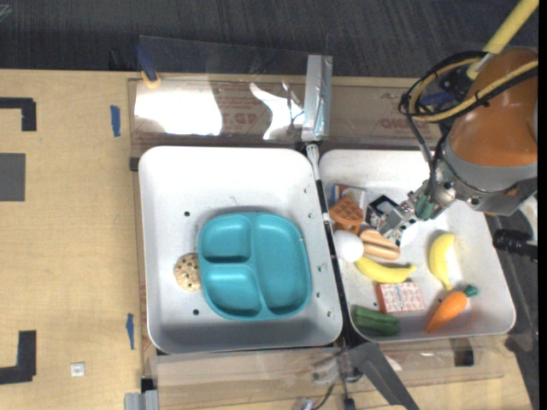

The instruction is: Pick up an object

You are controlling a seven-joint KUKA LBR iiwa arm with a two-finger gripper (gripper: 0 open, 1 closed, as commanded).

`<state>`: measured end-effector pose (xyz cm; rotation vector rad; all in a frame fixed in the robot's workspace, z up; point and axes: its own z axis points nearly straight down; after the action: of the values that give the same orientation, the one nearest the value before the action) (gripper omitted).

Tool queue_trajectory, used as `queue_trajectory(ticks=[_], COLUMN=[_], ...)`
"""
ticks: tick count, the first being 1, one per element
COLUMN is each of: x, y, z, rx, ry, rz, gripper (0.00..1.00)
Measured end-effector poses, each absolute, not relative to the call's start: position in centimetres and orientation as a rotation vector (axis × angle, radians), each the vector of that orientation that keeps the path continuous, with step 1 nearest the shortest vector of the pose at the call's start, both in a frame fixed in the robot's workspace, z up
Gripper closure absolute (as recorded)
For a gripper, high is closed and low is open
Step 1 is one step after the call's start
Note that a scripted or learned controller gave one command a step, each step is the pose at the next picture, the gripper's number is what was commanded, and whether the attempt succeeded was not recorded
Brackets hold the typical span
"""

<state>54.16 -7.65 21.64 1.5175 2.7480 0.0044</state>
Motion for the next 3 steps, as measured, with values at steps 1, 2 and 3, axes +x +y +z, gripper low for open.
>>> queue_trajectory(ticks=[1,2,3], x=[59.4,57.3,58.5], y=[-8.6,-10.2,-6.6], z=[25.8,15.5,18.4], rx=[1.122,1.053,1.453], ry=[2.928,2.966,2.781], rz=[0.002,-0.002,0.002], gripper=[1.0,1.0,1.0])
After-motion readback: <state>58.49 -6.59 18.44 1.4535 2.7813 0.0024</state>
